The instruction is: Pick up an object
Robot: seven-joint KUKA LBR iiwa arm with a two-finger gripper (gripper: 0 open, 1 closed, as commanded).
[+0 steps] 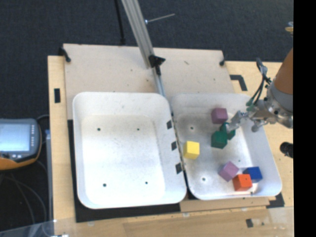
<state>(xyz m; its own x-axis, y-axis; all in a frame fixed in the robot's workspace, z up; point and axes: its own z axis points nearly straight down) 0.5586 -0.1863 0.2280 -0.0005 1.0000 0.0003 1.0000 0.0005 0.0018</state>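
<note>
My gripper [245, 122] hangs over the right bin [261, 152], reaching in from the right, and it is open with nothing between its fingers. A dark green block [219, 138] lies just below and left of the left finger [235, 118], close to it or touching it. A purple cube [219, 115] sits a little further back. A yellow cube [191, 149] rests near the bin's left wall. At the front right, a second purple cube [228, 171], an orange cube [242, 181] and a blue cube [254, 173] lie close together.
The left bin [123, 147] stands beside the right one. A slanted metal rail [140, 31] runs from the top down to the gap between the bins. A grey device [17, 139] sits off the bench at the left.
</note>
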